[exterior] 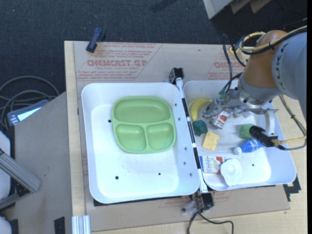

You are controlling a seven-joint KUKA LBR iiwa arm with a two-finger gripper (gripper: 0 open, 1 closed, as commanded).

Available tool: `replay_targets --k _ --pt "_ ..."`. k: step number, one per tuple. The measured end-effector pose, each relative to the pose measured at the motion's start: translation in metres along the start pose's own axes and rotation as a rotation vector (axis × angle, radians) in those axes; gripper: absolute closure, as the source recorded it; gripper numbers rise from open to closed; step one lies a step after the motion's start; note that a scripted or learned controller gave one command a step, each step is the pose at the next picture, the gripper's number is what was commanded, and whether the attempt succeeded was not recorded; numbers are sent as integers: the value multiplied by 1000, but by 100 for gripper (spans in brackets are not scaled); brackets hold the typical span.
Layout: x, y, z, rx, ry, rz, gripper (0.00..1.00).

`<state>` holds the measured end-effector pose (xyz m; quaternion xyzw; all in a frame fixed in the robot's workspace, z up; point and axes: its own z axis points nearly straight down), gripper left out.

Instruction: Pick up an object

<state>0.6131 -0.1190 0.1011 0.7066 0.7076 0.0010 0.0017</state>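
Note:
The right bin holds several small objects: a yellow banana, a teal block, a yellow cheese-like wedge, a green item, a blue bottle, a white tube with a round cap and a red-and-white packet. My gripper hangs low over the back of that bin, right at the red-and-white packet, beside the banana. The arm's grey wrist and orange band sit above and to the right of it.
The left bin holds a green divided tray. A black clamp joins the bins at the back and cables trail along the right bin's right side. A blue clip lies at the bench's back left corner.

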Motion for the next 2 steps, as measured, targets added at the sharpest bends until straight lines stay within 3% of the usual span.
replay_targets --k 1,2 --pt "0 0 -9 1 0 1 100" --pt "86 -46 -84 5 3 0 100"
